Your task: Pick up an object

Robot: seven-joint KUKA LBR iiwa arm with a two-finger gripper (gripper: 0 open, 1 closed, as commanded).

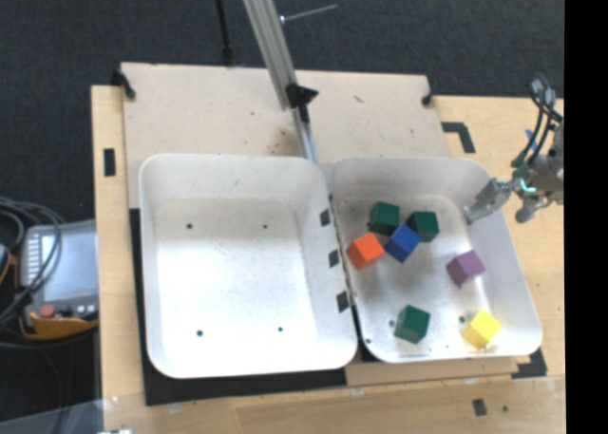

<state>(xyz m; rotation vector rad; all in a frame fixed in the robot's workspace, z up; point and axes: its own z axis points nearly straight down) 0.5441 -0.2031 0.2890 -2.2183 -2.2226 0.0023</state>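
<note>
Small coloured cubes lie in your right white plastic bin (494, 328): three green cubes (385, 217) (424, 225) (412, 323), a blue cube (402, 242) touching an orange cube (366, 251), a purple cube (465, 268) and a yellow cube (482, 329). Your tool (484, 199) hangs at the bin's upper right rim, holding nothing; you cannot tell its opening.

Even, diffuse overhead light; no single source evident. The two shallow white plastic bins (161, 233) read bright, nearly washed out on their floors, with soft grey shading along the inner walls. Small coloured cubes cast short, faint shadows. The dark carpeted floor (114, 5) goes murky, detail lost. Overall soft focus and low resolution; the metal gripper (518, 193) looks slightly smeared, possibly motion blur.
</note>
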